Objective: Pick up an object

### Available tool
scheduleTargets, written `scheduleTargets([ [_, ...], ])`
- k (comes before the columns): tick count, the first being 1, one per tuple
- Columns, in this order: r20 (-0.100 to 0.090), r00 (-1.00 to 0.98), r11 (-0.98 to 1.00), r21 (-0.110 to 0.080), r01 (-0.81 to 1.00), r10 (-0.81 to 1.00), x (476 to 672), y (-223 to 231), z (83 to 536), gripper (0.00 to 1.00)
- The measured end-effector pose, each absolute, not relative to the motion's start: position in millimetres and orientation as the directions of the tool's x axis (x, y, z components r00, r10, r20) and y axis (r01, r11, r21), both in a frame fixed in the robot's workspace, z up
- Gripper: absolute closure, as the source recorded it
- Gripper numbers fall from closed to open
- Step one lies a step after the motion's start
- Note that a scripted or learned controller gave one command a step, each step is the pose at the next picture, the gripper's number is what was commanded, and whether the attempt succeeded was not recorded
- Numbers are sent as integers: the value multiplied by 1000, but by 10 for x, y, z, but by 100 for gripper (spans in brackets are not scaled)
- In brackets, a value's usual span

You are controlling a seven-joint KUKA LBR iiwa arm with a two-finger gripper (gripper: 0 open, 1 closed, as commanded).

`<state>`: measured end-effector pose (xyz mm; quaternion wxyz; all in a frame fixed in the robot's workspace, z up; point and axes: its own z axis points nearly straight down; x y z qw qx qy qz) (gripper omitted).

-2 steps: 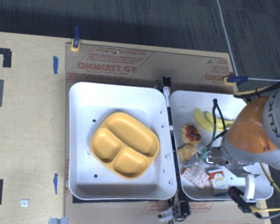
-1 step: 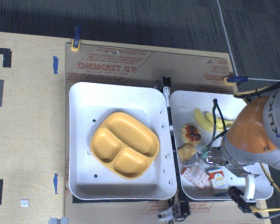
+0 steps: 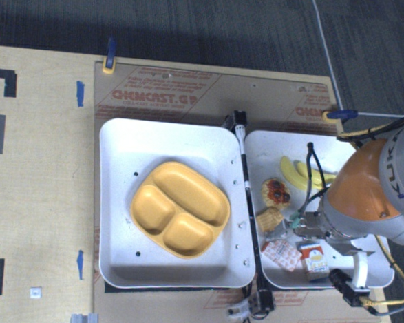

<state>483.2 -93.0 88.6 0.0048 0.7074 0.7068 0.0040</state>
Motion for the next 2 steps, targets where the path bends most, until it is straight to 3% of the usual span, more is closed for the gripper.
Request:
scheduleTargets([
  [1,3,-2,2,10,1000,1000,4830,-1031,884,0],
  [2,-5,2,-2,12,1000,1000,4829,-947,886,0],
])
